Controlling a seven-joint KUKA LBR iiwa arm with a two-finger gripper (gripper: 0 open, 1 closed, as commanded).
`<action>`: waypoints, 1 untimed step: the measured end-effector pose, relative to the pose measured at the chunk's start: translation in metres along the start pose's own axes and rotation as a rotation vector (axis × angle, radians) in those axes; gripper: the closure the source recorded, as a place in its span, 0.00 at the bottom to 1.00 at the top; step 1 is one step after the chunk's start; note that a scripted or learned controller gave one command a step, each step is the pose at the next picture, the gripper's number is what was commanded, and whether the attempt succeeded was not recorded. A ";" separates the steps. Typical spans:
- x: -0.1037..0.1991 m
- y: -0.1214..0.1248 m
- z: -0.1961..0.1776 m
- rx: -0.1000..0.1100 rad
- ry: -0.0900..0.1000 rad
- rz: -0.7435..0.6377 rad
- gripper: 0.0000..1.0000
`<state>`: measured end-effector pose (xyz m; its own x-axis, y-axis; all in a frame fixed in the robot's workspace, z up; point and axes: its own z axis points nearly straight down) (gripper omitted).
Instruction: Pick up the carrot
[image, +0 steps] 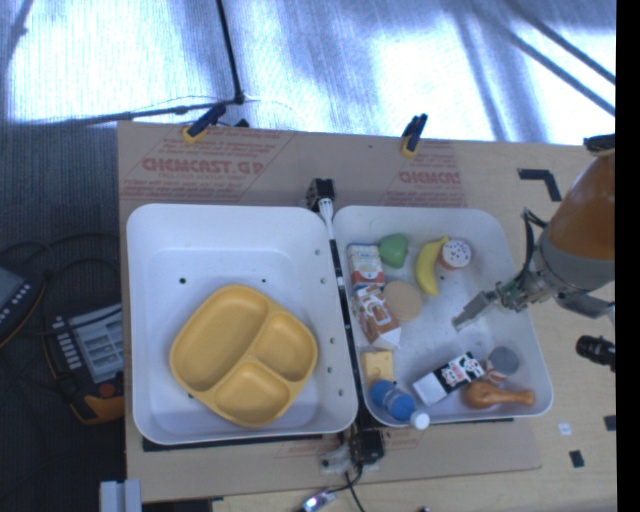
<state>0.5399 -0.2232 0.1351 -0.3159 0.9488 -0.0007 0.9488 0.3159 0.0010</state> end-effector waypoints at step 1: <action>0.049 0.049 0.013 0.001 0.001 0.185 0.00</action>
<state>0.5709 -0.1613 0.1221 -0.1359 0.9907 0.0000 0.9907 0.1359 -0.0003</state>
